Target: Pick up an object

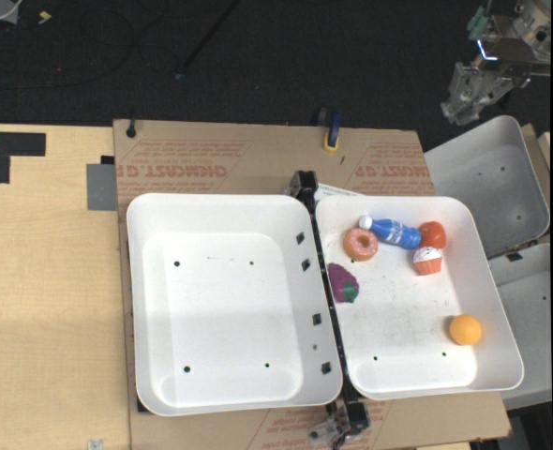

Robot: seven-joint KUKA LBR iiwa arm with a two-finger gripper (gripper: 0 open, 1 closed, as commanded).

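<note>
Blue bottle (395, 233), cap seemingly upper-left

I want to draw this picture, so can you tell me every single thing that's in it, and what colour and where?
donut: 1, pink, right bin, top middle
bottle: 1, blue with white cap, lying beside the donut
red round toy: 1, red, right of the bottle
cupcake: 1, white top and orange-red cup, just below the red round toy
purple toy: 1, purple with a bit of green, right bin near the divider
orange ball: 1, orange, right bin, lower right
bins: 2, white, side by side on cardboard
clamp: 1, blue and yellow, top edge of the cardboard
gripper: 1, grey, top right, away from the bins
</note>
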